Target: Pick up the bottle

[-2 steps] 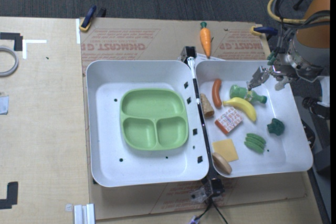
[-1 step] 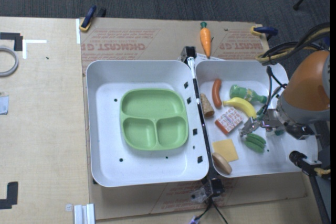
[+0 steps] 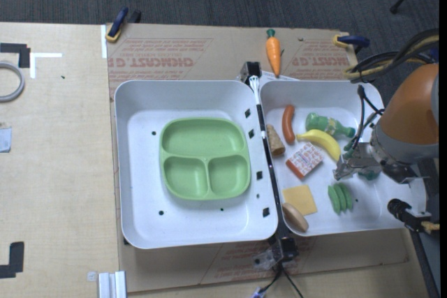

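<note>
Green bottle (image 3: 330, 125) lay on its side just above and left of the claw (image 3: 347, 169), beside the banana (image 3: 323, 142); the claw carried nothing visible, its opening indiscernible, and should be centred across the bottle's body before descending.

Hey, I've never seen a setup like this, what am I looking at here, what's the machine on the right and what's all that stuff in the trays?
One camera looks down at a slant on a bench with two white bins. The left bin holds a green divided plate. The right bin holds toy food: a sausage, banana, cheese slice, green pods and a green bottle. A carrot lies outside. The grey and orange machine is a robot arm; its gripper sits low in the right bin, beside the bottle, holding nothing I can see.
</note>
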### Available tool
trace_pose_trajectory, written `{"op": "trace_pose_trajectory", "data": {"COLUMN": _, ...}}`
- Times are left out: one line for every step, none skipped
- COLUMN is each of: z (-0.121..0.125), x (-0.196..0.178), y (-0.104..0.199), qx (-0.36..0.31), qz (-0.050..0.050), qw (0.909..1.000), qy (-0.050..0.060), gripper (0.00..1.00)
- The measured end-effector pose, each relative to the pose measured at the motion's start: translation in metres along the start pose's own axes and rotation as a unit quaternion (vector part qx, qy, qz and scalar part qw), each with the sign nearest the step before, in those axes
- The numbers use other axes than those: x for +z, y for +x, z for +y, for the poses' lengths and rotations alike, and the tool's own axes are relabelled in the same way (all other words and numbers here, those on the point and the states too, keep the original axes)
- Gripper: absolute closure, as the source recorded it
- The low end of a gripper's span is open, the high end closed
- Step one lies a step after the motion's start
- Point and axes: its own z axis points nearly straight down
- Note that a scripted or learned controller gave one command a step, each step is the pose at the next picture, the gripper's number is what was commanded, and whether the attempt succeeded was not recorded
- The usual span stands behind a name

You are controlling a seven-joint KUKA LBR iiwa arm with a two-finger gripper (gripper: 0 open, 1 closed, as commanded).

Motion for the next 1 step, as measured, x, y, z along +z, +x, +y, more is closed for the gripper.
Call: {"op": "trace_pose_trajectory", "data": {"z": -0.0258, "x": -0.1488, "y": 0.0464, "qx": -0.038, "qz": 0.0, "qw": 0.9993, "qy": 0.0, "gripper": 1.0}}
